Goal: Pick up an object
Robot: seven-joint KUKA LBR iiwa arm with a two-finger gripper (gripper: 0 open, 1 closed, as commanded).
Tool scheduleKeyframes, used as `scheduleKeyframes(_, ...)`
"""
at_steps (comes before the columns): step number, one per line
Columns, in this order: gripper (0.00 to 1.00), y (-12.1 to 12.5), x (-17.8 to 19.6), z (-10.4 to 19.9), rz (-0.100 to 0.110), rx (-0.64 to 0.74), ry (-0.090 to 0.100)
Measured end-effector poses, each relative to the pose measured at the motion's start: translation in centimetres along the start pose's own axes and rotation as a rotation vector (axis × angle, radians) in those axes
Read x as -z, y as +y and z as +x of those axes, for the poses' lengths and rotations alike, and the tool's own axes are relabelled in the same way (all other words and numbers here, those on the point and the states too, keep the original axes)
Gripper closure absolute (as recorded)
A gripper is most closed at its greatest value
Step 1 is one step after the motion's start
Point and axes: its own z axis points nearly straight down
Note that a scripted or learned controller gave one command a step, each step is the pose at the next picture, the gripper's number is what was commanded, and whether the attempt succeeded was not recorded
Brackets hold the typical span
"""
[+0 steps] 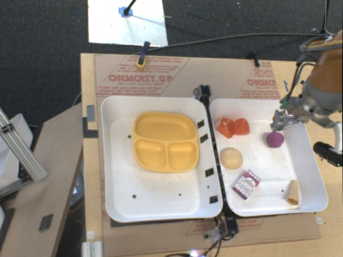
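The right bin [316, 197] holds several small objects: a red crumpled piece [233, 127], a purple ball [275, 139], a beige round ball [231, 158], a pink-and-white packet [246, 184] and a tan cone [292, 192]. My gripper [281, 121] hangs at the bin's far right, just above and touching the top of the purple ball. The arm's grey wrist and orange band rise to the right of it. Nothing shows between the fingers.
The left bin [118, 197] carries a yellow three-compartment plate [165, 142]. Black clips run along the divider between the bins [210, 149]. A black cable crosses the bench's far edge. A white sheet [126, 15] lies on the dark floor beyond.
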Motion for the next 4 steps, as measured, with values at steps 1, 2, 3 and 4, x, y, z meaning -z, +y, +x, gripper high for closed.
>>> scheduleKeyframes(1, 1.0, 0.1, 2.7, 0.0, 0.003, 0.001, 0.001)
scheduleKeyframes(2, 1.0, -0.6, 2.3, 4.3, 0.005, 0.003, 0.003)
scheduleKeyframes(3, 1.0, -1.5, 1.3, 9.7, 0.005, 0.004, 0.003)
scheduleKeyframes(4, 1.0, -2.3, 0.5, 14.7, 0.006, 0.004, 0.004)
